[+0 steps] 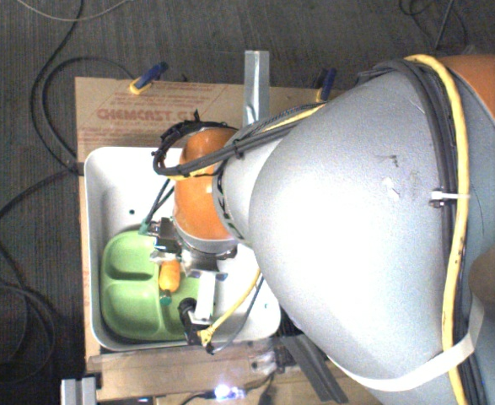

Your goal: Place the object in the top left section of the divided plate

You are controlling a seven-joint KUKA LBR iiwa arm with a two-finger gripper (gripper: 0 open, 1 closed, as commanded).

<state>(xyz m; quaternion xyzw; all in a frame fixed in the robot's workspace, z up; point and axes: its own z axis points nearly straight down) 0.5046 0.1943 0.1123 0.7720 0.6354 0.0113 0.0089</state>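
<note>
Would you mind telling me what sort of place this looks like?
Probably a robotics lab: a grey arm reaches over a white bin holding a green plate, on a clamped board with cables trailing over carpet.

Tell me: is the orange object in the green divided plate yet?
Cannot tell. The orange object shows over the green plate, just below the wrist, but whether it rests there is unclear.

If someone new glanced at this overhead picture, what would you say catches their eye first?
First, the big grey arm, which fills the right half of the view and hides much of the bench. Next, its orange band, poised over the white bin on the left. Below it, the bright green divided plate lies in the bin's lower part, with a small orange object just above it at the wrist's end.
</note>
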